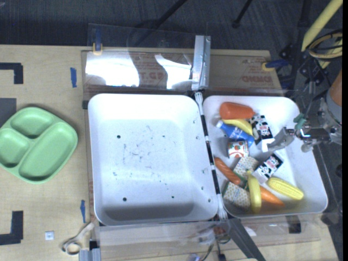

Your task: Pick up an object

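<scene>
The right bin (310,170) holds a heap of toy food. An orange piece (236,111) lies at its back, with a yellow banana (239,126) and a blue packet (229,132) just in front. Two black-and-white cartons (262,127) (269,166) lie mid-bin. A yellow corn cob (285,188), a carrot (227,170) and a small red-and-white can (236,148) lie nearer the front. My gripper (283,137) reaches in from the right, low over the middle of this bin, between the two cartons. Nothing is seen held in it.
The left bin (109,113) sits beside the right one, sharing a middle wall. A green divided plate (35,144) rests on the bench at far left. A clear plastic panel (141,64) stands behind the bins. Cables and stands crowd the back right.
</scene>
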